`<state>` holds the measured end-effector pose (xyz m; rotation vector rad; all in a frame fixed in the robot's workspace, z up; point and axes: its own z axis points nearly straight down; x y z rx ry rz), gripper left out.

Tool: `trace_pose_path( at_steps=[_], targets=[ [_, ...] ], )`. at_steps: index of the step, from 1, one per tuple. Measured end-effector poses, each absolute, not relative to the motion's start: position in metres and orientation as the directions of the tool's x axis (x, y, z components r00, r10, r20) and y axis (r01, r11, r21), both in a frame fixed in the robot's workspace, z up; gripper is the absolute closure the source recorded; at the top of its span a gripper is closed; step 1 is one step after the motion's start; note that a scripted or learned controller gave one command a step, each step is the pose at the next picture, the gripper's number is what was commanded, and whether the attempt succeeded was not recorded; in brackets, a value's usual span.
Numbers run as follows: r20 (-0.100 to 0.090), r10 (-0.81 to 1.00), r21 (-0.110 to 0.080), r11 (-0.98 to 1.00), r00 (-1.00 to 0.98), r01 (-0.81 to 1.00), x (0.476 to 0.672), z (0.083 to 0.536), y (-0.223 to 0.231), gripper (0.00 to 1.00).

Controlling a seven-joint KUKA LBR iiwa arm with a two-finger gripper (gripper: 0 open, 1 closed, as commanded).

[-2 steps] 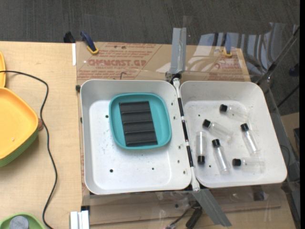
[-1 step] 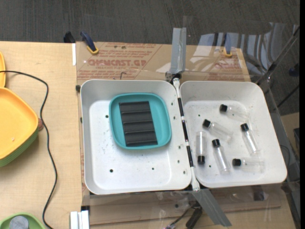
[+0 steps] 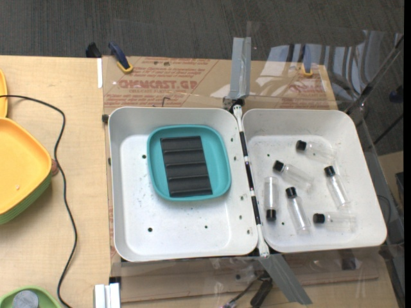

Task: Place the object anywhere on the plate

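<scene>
In the camera view, six clear vials with black caps were seen scattered in the right bin [image 3: 359, 140]; none had been set on the teal plate [image 3: 189, 162], which lay in the left bin [image 3: 125, 172], its dark ribbed centre bare. The plate was thus to the left of every vial, across the double rim where the two bins met. The vial nearest that rim [image 3: 270, 199] lay with its long axis running roughly up and down the view, cap toward the near edge; a second vial [image 3: 295, 208] lay just beside it, slightly slanted, cap at the far end. A third vial [image 3: 336, 186] was set farther right, also near upright in the view. The state of the pincer could not be told (nothing of it could be judged here). It was judged that any carry would have to run leftward over the rim, and that the nearest vial would offer the shortest path.
</scene>
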<state>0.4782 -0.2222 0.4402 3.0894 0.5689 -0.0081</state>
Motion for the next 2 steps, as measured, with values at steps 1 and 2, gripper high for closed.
trace_pose_path(
  at_steps=[1,2],
  targets=[
    [-0.005,0.229,0.000,-0.973,0.973,0.229,0.4783,0.4401,-0.2221,0.00],
    [-0.005,0.203,0.000,-0.979,0.979,0.203,0.4881,0.4400,-0.2220,0.00]
  ],
)
